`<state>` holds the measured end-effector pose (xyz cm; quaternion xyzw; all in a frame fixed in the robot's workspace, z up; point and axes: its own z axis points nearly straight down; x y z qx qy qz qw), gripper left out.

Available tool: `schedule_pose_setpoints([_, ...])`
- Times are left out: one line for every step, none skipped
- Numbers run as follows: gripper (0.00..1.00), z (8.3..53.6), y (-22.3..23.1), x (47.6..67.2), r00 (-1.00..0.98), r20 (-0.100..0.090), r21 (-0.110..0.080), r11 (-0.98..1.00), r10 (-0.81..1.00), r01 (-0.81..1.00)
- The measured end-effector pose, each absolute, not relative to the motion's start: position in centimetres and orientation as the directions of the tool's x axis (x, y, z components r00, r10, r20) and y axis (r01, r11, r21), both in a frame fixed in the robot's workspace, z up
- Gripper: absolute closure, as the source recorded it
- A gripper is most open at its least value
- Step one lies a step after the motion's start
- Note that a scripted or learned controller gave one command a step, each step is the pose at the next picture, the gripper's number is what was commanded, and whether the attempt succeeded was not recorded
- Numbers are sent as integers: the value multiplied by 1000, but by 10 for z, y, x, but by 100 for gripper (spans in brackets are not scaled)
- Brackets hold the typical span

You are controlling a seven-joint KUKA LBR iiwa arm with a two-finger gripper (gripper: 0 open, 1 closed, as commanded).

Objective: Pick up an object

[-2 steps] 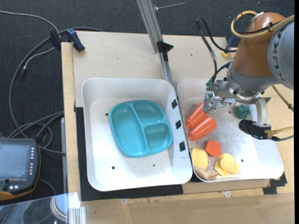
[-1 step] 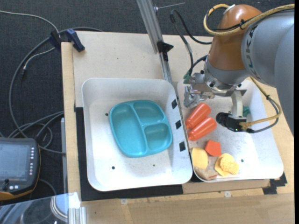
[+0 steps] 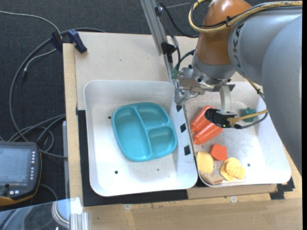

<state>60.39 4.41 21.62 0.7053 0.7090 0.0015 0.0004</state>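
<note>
The arm (image 3: 268, 37) reached in from the right over the bench (image 3: 120, 56); the gripper (image 3: 179, 97) stood above the far end of the shared wall between the left bin (image 3: 100, 169) and the right bin (image 3: 261, 145); whether it was apart or together could not be told, and nothing was seen clamped in it.

Contents of the left bin: one teal divided plate (image 3: 144, 131), lying flat near the middle.

Contents of the right bin: an orange-red ridged piece (image 3: 204, 127), lying at a slant just beside the shared wall and nearest the gripper; a small orange-red block (image 3: 219, 152) just in front of it; a pale yellow piece (image 3: 205, 163) and a lumpy yellow piece (image 3: 233, 169) at the near wall, close together; a small green item (image 3: 249, 111) toward the far right side, well apart from the gripper.
</note>
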Motion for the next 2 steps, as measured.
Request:
schedule_pose_setpoints([100, 229, 90, 609, -7, 3, 3, 6, 1000, 1000])
schedule_pose_setpoints([0, 229, 86, 609, -1, 0, 0, 1, 1000, 1000])
